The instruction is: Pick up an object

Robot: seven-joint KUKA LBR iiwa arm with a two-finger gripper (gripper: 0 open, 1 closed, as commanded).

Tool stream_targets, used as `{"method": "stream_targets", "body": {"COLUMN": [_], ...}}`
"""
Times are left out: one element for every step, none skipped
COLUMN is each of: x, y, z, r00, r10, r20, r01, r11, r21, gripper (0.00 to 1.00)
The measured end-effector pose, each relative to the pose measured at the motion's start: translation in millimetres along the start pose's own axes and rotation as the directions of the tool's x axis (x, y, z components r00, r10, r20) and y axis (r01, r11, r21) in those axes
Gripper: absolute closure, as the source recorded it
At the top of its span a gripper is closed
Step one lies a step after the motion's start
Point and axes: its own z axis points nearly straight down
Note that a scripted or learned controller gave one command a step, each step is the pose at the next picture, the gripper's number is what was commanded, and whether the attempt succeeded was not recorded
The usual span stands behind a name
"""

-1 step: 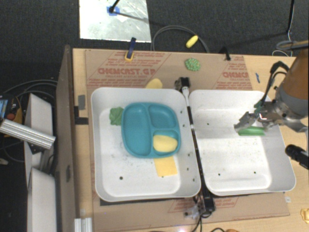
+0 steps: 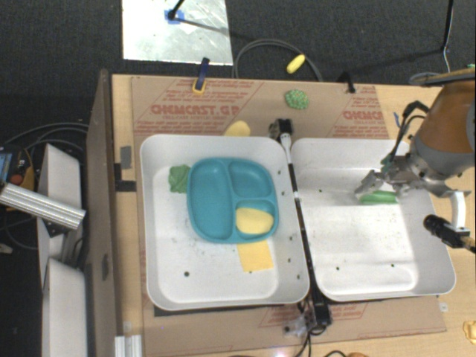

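Over toward three o'clock, the claw (image 2: 375,187) sits spread apart above a green piece (image 2: 380,196) in the right bin (image 2: 372,274); a teal divided plate (image 2: 230,199) fills the left bin (image 2: 167,274).

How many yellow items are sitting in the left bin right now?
2. A rounded yellow piece lies in the blue tray's lower right compartment; a flat yellow square lies on the left bin floor just below the tray. The tray could hide more.
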Motion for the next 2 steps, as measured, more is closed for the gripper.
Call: {"method": "stream_targets", "body": {"x": [4,3], "y": [16,17], "z": [56,42], "r00": [1.000,1.000], "r10": [-0.005,-0.005], "r20": [-0.003,-0.002], "r01": [0.005,0.005], "r11": [1.000,1.000], "r21": [0.005,-0.001], "gripper": [0.00,1.00]}}
